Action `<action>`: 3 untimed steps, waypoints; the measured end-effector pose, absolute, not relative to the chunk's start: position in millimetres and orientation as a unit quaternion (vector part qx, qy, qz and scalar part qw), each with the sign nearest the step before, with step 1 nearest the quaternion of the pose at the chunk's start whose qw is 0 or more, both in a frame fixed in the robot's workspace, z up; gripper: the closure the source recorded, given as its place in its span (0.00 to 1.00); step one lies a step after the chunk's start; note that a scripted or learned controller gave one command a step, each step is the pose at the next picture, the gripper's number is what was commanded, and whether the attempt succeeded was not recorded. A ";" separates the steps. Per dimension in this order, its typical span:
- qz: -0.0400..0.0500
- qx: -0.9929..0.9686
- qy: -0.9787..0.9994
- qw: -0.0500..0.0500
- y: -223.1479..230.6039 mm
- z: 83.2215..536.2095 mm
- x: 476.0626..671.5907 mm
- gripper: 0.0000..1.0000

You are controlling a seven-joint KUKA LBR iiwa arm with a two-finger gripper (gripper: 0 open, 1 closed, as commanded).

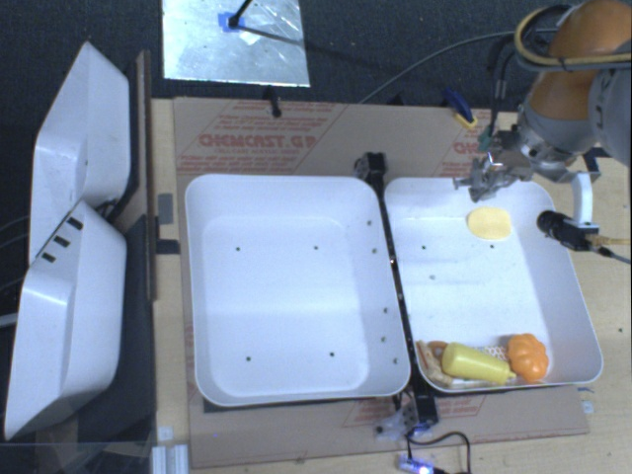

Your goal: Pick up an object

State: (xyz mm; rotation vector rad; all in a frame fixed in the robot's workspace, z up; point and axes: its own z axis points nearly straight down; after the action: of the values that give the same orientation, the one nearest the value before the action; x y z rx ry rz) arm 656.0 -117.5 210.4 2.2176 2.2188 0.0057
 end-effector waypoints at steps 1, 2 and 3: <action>0.001 0.706 0.708 0.000 -71.2 221.9 650.7 1.00; 0.001 0.705 0.709 0.000 -16.2 217.6 636.0 1.00; 0.001 0.705 0.709 0.000 36.2 229.5 628.8 1.00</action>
State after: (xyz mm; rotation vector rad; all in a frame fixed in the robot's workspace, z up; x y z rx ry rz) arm 628.8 36.2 229.5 2.2157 2.2271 0.0030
